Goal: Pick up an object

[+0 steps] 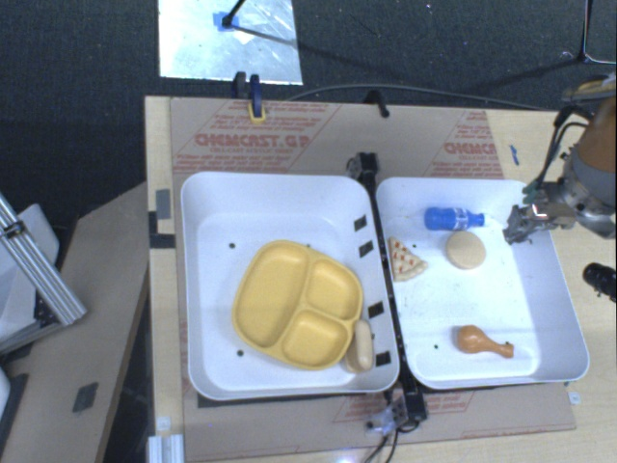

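You are looking at the arm [593, 177] reaching in over the far right rim of the right bin [554, 287], with the jaws [523, 222] hanging just above that rim; they are too small and dark here for you to tell how far apart they are standing, and nothing is showing between them.

The closest candidates are lying in that bin. The blue bottle [453, 219] is resting on its side near the far wall, just left of the jaws; it is probably light, stiff plastic, smooth and apt to roll, so you would be taking it across its barrel rather than along it. The round bun [466, 251] is sitting just in front of the bottle, close to it; it is looking like a light toy food, perhaps slightly soft, and its sides are offering a fair hold from above. The pizza slice [406, 260] is lying flat against the left wall, thin and hard to get under. The drumstick [483, 342] is lying apart near the front, tapering to a narrow handle; its thick end is the better place.

In the left bin [207, 258] a yellow divided tray [289, 302] is taking up most of the floor, with a pale roll [362, 345] touching its front corner.

The bins are sitting on a wooden surface [318, 133] covered with printed board, dark carpet beyond.
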